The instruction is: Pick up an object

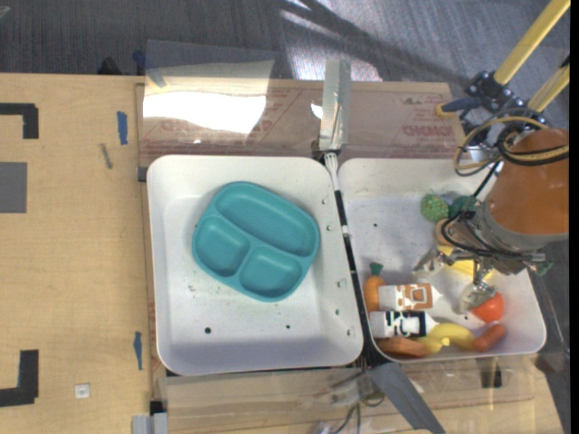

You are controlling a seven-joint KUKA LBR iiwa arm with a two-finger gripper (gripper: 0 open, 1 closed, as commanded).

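Observation:
My gripper (457, 275) hangs low over the right bin (389, 202), near its right side, under the arm's orange band. Its fingers (432, 260) stand apart, open, with a yellow object (461, 265) showing between them, partly hidden. A red tomato-like ball (489, 309) lies just below the right finger. A white carton (412, 297) lies just left of the gripper, with an orange carrot (373, 289) beyond it. A green broccoli-like piece (436, 208) sits above the gripper.
Along the right bin's front wall lie a second white carton (404, 322), a yellow banana (450, 335), a brown sausage (491, 334) and a reddish piece (398, 347). The left bin (172, 333) holds a teal divided plate (256, 240). A divider (339, 233) separates the bins.

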